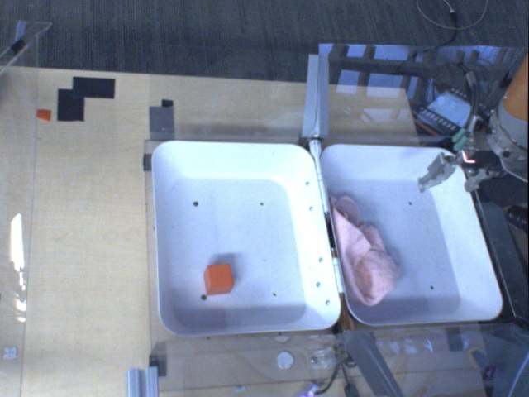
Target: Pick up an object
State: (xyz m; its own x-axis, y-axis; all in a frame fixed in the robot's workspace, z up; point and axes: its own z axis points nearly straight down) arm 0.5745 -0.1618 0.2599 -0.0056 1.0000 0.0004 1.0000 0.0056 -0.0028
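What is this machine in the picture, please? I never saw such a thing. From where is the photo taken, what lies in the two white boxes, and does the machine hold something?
This is a robot arm working at a wooden bench. The one camera is fixed above the bench and looks down at a slant. The arm reaches in from the right edge; its grasping part, the tool, hangs over the back right part of the right bin. I see nothing between its fingers, so it holds nothing as far as the picture shows.

Two shallow white bins stand side by side. In the left bin, near its front, lies a small orange block. In the right bin, against its left wall, lies a crumpled pink cloth. The tool is apart from both things.
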